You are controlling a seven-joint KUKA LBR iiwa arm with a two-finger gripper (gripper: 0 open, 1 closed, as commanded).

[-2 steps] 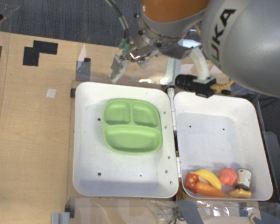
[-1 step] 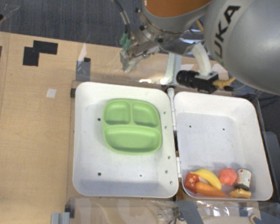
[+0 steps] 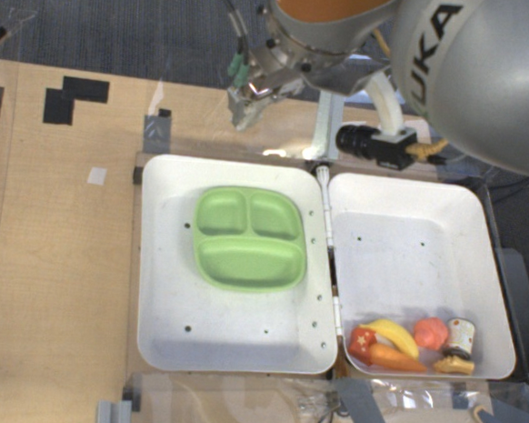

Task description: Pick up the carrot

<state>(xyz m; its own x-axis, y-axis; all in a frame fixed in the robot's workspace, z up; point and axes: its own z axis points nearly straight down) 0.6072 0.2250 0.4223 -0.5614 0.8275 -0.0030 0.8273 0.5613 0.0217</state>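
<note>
- The long orange carrot (image 3: 395, 358) lay in the right white bin (image 3: 427, 228), at its near edge, touching a yellow banana (image 3: 393, 335).
- The gripper (image 3: 247, 107) hovered well apart beyond the bins; its opening couldn't be told.
- Approach step, seemingly: next, travel over and descend.

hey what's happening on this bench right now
A grey KUKA arm is meant to pick up the carrot, which lies in the right bin at its near edge, next to a banana, a red pepper and other toy food. The tool hangs beyond the left bin, far from the carrot. The left bin holds a green divided plate.
</note>
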